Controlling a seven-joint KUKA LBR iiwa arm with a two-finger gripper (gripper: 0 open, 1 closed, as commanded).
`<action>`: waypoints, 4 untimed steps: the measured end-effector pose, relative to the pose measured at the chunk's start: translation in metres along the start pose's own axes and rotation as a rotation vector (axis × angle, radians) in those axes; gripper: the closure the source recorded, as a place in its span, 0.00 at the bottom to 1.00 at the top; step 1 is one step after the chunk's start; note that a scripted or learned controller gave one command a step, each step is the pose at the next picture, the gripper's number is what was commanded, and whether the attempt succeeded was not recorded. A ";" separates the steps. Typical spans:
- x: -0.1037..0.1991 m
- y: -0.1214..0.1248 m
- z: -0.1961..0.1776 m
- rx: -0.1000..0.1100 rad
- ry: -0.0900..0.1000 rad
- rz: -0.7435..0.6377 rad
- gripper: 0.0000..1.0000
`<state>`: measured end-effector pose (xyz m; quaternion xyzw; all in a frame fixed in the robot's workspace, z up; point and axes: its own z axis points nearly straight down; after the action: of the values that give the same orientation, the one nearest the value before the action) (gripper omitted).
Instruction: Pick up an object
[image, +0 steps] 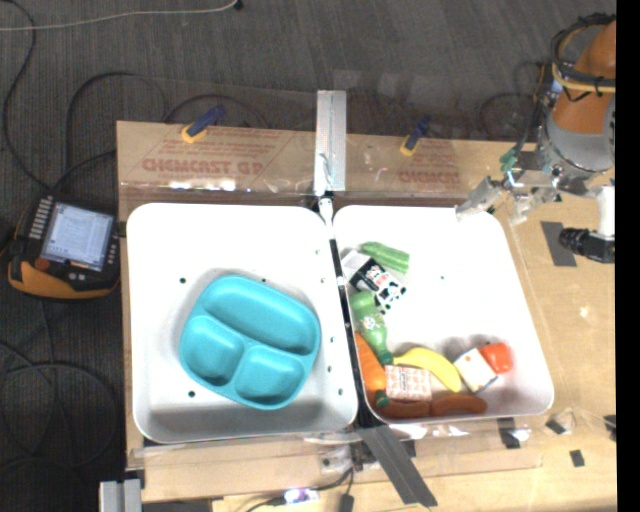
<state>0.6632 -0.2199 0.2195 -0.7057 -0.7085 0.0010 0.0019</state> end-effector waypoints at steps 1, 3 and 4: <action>0.062 -0.002 0.089 0.000 -0.002 -0.133 0.00; 0.088 -0.169 0.111 -0.034 -0.017 -0.397 0.00; 0.100 -0.103 0.130 -0.022 -0.017 -0.523 0.00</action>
<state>0.5591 -0.1207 0.0904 -0.4985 -0.8668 -0.0012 -0.0114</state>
